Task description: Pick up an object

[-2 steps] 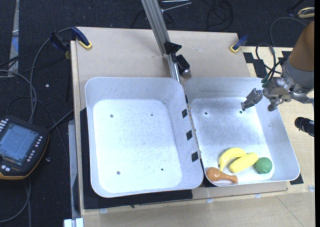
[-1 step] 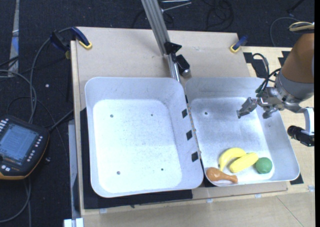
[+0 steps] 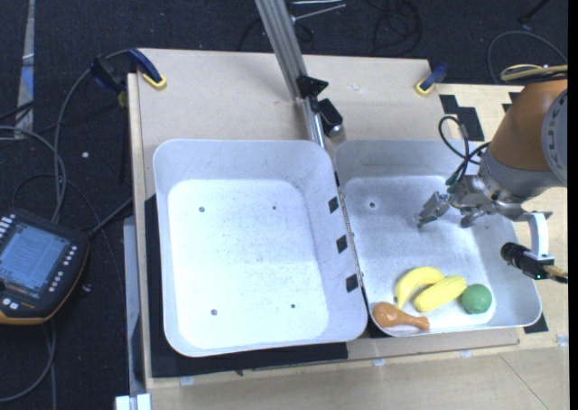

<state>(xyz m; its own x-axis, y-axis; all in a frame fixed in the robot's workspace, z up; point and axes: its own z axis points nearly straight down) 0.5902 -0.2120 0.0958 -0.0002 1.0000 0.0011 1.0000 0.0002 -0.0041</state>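
From the overhead camera I see my arm reaching in from the right, its orange band high over the right bin, and the gripper hanging above that bin's middle floor, tilted toward the left. Its fingers look dark and close together, but at this size I cannot tell whether they are parted or closed; nothing sits between them that I can make out, and they appear to be clear of every object. The things to pick lie well apart from the gripper, bunched in the near corner of the right bin: a yellow banana with a second yellow piece touching it on the right, a green ball just beside that at the right, and an orange-brown piece at the near left, against the bin's near rim. The left bin sits alongside, touching the right bin along the centre.
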